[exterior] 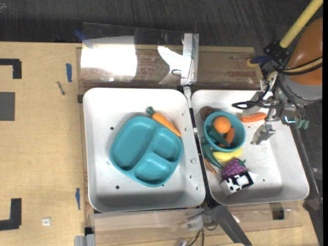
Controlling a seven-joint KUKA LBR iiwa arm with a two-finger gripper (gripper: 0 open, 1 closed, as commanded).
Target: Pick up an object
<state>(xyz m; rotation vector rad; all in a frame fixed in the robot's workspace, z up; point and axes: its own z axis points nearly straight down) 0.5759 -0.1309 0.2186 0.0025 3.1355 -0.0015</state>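
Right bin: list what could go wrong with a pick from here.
1. The teal bowl, yellow piece, purple grapes and black-and-white toy crowd together; a grasp may catch two or slip.
2. The gripper hangs beside the bowl, so descending could knock its rim.

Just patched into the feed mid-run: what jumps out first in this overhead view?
The big teal divided tray dominates the left bin, with a toy carrot resting at its upper edge. In the right bin, a teal bowl holding an orange ball sits above a cluster of purple grapes and a small black-and-white toy. The tool hangs over the right bin's upper right part.
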